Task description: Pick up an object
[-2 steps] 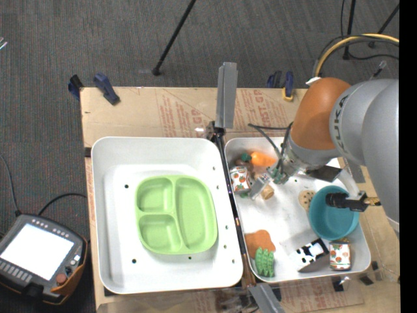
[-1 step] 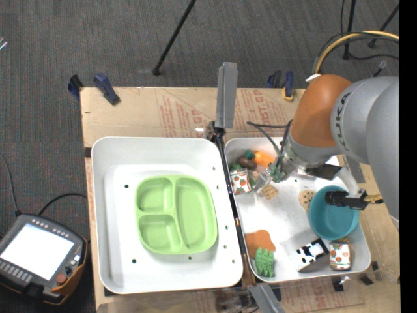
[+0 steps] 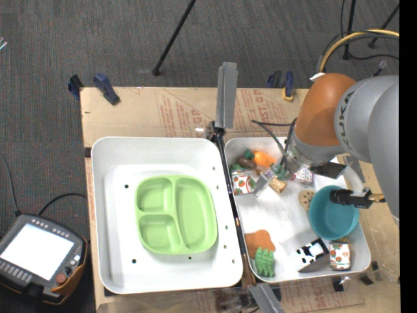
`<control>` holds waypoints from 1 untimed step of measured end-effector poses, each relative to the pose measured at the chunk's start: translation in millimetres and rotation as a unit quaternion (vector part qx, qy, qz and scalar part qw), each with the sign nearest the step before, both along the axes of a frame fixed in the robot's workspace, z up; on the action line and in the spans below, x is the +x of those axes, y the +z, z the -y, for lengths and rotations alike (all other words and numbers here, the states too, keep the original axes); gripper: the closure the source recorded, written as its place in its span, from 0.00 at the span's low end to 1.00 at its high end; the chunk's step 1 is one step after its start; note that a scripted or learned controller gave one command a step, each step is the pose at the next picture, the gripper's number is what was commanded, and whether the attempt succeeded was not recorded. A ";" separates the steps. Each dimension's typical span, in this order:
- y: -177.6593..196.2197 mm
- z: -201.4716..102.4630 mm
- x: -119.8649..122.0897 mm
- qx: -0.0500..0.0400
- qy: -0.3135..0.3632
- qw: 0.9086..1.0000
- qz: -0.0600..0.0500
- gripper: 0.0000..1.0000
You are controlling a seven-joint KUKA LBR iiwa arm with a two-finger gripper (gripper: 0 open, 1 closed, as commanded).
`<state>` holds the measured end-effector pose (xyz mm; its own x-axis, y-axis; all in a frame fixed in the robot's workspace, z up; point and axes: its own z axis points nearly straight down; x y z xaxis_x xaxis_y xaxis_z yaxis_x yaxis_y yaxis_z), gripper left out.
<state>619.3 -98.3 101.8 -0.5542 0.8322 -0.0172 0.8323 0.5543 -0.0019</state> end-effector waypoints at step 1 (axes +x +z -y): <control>-7.8 5.7 24.9 0.004 -0.108 0.994 -0.002 0.00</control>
<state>644.2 -103.9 94.0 -0.3634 0.9316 -0.0084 0.9317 0.3633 -0.0024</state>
